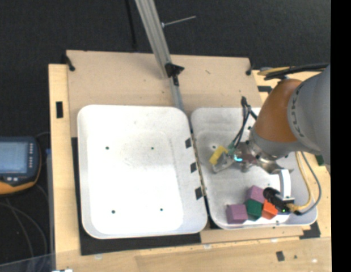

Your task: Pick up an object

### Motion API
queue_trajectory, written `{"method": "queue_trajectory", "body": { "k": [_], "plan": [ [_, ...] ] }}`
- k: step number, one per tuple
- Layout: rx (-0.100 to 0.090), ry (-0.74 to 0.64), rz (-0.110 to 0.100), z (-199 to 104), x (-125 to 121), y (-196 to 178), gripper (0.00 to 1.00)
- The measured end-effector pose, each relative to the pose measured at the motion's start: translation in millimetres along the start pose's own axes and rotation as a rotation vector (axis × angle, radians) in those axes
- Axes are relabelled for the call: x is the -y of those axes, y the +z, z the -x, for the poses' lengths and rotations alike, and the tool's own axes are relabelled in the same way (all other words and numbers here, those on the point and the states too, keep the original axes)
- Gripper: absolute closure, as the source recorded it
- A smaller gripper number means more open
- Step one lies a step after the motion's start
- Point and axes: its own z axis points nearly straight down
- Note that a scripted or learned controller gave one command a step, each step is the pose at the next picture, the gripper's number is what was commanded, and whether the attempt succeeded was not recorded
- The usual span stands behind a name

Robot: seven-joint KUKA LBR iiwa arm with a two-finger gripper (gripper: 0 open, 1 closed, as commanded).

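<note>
My gripper (222, 161) is low over the left middle of the right bin (220, 120), at the end of the arm that comes in from the right. A small yellow block (216, 154) sits right at the gripper's tip, touching or nearly touching it; I cannot make out whether it is held. Toward the bin's front right lies a cluster: a purple block (236, 212), a mauve block (256, 194), a green block (254, 209) and an orange block (269, 211).
The left bin (132, 169) stands beside the right one, their rims meeting near the gripper. A slanted metal pole (158, 38) rises from behind the bins. The wooden bench edge runs around both bins.
</note>
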Motion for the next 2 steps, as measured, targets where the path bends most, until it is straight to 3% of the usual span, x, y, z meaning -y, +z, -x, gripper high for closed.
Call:
{"method": "queue_trajectory", "body": {
  "k": [2],
  "plan": [
    [0.0, 0.004, 0.001, 0.0, 0.0, 0.1, 0.0]
  ]
}}
